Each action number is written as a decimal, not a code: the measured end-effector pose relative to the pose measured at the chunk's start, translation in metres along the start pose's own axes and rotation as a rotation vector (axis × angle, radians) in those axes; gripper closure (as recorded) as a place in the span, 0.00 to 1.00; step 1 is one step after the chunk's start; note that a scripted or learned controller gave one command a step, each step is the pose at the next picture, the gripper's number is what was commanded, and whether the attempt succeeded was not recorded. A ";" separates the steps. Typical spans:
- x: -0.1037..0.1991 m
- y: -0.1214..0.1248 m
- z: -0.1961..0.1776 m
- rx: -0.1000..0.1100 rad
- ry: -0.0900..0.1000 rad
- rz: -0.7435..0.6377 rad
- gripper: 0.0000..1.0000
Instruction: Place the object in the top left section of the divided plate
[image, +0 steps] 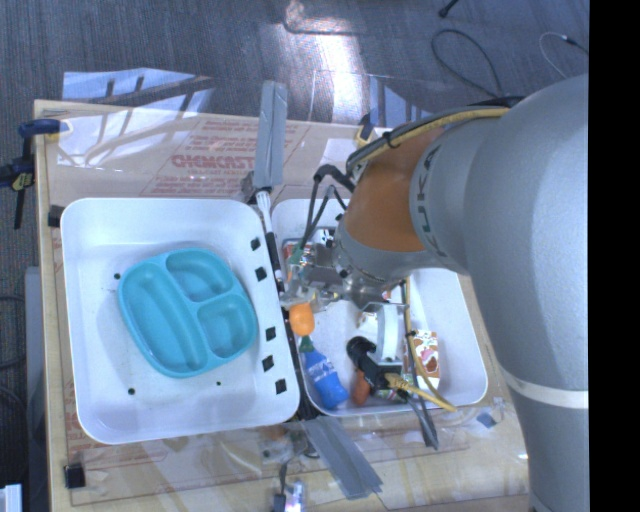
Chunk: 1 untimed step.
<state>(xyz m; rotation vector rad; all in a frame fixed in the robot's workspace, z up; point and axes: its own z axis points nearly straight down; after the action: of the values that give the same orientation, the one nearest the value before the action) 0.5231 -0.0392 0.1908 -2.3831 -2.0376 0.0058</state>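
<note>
The arm is reaching down into the right-hand bin (470, 330), with the gripper (318, 285) working among the clutter at that bin's left wall. Whether the gripper is carrying anything cannot be told. An orange object (301, 320) is lying just below the gripper; a blue bottle (322, 375) is lying further below. The blue divided plate (188, 310) is sitting well left of the gripper, all sections bare. Judged progress: pick not confirmed; transfer and placement remaining.
</note>
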 end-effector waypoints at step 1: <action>0.067 0.041 0.001 0.000 -0.002 0.045 1.00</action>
<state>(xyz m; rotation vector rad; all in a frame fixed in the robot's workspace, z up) 0.5741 0.0204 0.1900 -2.4297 -1.9841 0.0080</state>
